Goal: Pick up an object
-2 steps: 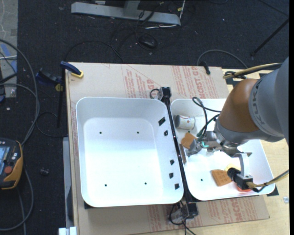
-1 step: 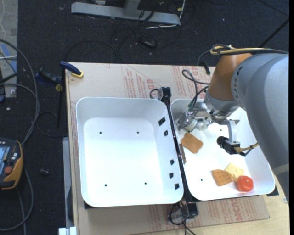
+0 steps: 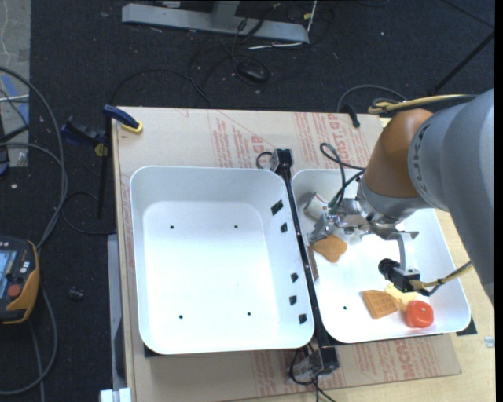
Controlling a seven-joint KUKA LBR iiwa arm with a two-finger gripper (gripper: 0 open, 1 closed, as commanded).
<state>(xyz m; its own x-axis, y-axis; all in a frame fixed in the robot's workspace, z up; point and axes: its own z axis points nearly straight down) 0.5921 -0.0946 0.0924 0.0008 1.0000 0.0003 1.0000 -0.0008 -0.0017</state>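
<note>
Bench w/ two bins; right bin [image 3: 440, 235] holds snacks. Gripper [image 3: 326, 229] sits low, just above the cracker [image 3: 330, 249], prob. lining up a grab; fingers' state unclear.

A dark speckled carpet [image 3: 71, 71] covered the floor, strewn with black cables [image 3: 169, 78]. A grey metal base [image 3: 212, 22] lay at the top. The bench [image 3: 204, 133] was topped with cardboard printed in red. An orange-and-black device [image 3: 17, 279] sat at left.
</note>
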